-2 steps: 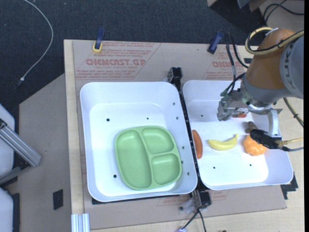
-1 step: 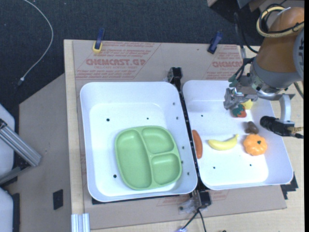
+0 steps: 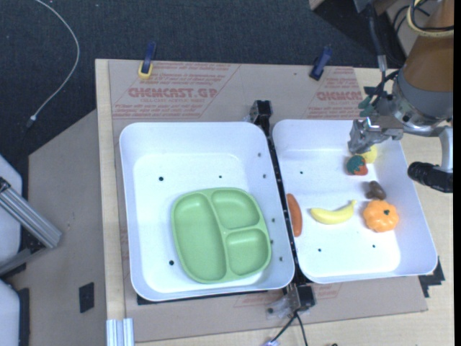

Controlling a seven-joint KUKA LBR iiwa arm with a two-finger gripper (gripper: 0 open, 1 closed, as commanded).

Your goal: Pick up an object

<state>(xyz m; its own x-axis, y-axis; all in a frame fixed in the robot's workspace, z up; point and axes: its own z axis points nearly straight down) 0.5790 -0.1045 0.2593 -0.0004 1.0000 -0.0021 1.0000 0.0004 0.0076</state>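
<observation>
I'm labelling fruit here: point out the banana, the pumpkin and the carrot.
banana (image 3: 331, 214): camera view, middle of its curved body.
pumpkin (image 3: 380, 217): camera view, centre of its orange top.
carrot (image 3: 294, 214): camera view, mid-length.

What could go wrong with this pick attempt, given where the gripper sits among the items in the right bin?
1. The gripper hangs over a tight cluster: a small teal and orange toy beside a yellow piece. It may pinch both or nudge one aside.
2. That cluster lies near the right bin's far wall, so a push could jam an item against it.
3. The brown lump and pumpkin lie close by; a sweep could scatter them.
</observation>
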